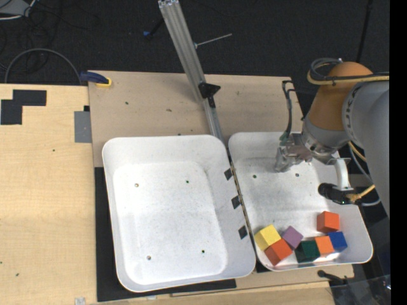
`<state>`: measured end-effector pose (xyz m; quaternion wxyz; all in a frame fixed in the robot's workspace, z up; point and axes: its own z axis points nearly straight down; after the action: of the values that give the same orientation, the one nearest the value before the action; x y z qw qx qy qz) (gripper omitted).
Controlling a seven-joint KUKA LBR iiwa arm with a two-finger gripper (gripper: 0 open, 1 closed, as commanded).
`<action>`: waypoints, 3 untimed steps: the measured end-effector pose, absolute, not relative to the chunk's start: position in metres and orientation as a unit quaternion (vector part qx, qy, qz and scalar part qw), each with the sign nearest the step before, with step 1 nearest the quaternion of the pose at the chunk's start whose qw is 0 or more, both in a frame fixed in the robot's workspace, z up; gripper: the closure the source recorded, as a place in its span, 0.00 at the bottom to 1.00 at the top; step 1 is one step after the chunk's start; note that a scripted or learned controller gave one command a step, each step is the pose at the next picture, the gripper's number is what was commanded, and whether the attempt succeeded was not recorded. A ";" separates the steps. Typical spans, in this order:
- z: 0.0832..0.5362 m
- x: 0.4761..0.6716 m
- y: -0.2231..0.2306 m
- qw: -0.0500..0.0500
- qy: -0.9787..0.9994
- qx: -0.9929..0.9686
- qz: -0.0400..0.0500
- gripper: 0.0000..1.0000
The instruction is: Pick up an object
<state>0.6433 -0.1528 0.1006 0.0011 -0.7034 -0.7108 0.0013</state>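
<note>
Gripper (284, 160) hangs over the upper part of the right bin (267, 186), nothing between the fingers; jaw state too small to tell. Blocks sit well apart at the near edge: yellow block (268, 235), purple block (292, 236), red block (329, 221). Risk: they're packed tight, so a descent probably clips neighbours or closes on nothing.

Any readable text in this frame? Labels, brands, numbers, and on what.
None readable.
The white bins, coloured blocks and arm show no lettering.
The black shapes on the wooden board at left are plain patches, not characters.
</note>
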 end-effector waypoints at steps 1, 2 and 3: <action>0.257 0.615 -0.131 -0.002 -0.708 -0.706 -0.002 1.00; 0.436 0.592 -0.088 -0.003 -0.708 -0.706 -0.002 1.00; 0.444 0.534 -0.096 0.001 -0.706 -0.709 0.000 1.00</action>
<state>0.5336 -0.0958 0.4439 0.0006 -0.7085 -0.7057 0.0004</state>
